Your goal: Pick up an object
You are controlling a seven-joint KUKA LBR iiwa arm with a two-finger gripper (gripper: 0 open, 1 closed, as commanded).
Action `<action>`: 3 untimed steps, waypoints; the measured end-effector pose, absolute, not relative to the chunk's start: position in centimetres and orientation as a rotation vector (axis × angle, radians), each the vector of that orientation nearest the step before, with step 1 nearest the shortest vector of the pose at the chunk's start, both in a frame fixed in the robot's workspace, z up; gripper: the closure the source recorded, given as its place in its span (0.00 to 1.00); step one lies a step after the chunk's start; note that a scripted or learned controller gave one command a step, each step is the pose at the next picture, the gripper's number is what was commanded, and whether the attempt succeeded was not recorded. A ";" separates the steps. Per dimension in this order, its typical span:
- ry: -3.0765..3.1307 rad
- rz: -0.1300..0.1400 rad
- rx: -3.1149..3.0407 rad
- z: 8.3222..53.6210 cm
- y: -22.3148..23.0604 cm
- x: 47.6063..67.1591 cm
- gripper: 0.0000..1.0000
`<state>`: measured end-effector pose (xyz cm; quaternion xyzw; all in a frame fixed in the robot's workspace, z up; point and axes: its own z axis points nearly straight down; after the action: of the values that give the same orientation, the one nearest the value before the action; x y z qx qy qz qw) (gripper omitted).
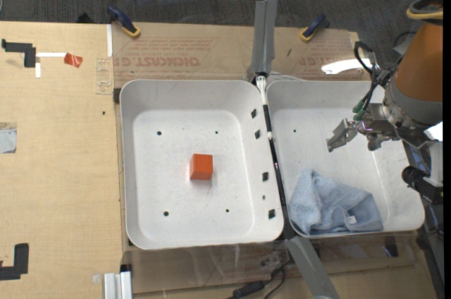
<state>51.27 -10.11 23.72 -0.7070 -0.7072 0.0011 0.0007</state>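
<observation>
A small orange-red cube (pixel 201 167) is seen resting on the floor of the left shallow white plastic bin (pixel 141 149), approx. at its centre, well apart from the bin walls. Nothing is touching it.

The two-finger metal gripper (pixel 343 136) is held over the right shallow white plastic bin (pixel 310 107), above the bare floor in that bin's upper-middle part. It is carried on the grey arm w/ the orange band (pixel 423 65), which is seen entering from the right edge. The fingers (pixel 340 137) are angled down and toward the left; whether they are apart or together cannot be told from this angle, since they overlap in one blurred shape. No object is seen between them.

Rel. to the fingers: the cube lies far to the left and slightly lower in the frame, across the divider where the two bins meet. A crumpled light-blue cloth towel (pixel 331 204) is lying below the fingers in the frame, bunched against the right bin's near wall and lower-left corner, not touched by the gripper.

Both bins are set on a brown cardboard sheet (pixel 183 54), which is clamped at the far edge by two blue-and-orange clamps (pixel 123 21).
</observation>
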 end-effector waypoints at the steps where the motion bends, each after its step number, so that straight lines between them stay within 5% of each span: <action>1: -1.987 0.004 -2.435 36.3 -4.1 51.1 0.00; 3: -1.904 0.003 -2.501 44.2 2.8 47.9 0.00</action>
<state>47.86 2.82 44.16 -0.7956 -0.6058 0.0010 -0.0007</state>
